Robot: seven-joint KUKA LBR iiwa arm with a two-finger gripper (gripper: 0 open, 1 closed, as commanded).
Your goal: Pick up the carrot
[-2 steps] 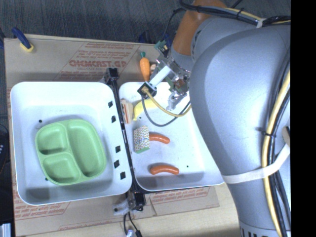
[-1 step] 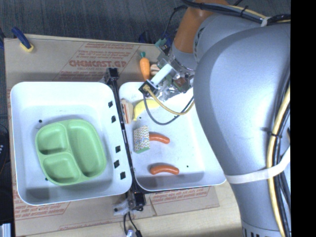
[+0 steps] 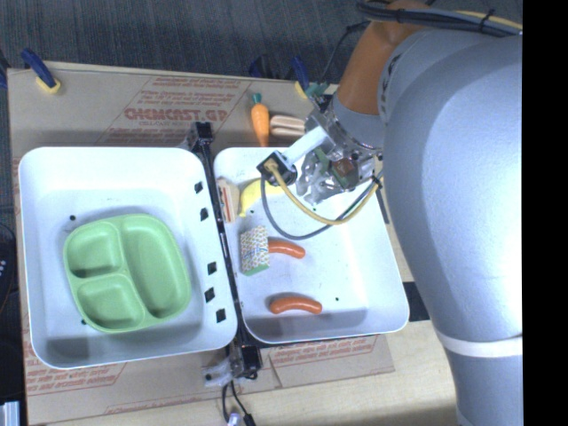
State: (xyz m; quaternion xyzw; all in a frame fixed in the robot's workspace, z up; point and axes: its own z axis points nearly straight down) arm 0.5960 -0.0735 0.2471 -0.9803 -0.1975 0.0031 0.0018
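Observation:
The carrot (image 3: 259, 124) is small and orange with a green top. It lies on the cardboard just behind the right bin's (image 3: 390, 278) far rim, outside the bin. My gripper (image 3: 319, 177) hangs over the far part of the right bin, to the right of the carrot and nearer the camera, apart from it. Cables and the wrist body hide its tips. Nothing is seen held in it.
A tan roll-shaped item (image 3: 287, 128) lies beside the carrot. The right bin holds two orange sausages (image 3: 286, 249) (image 3: 295, 305), a patterned block (image 3: 255, 249), a yellow piece (image 3: 251, 195) and a striped piece (image 3: 228, 200). The left bin (image 3: 35, 238) holds a green divided tray (image 3: 124, 273).

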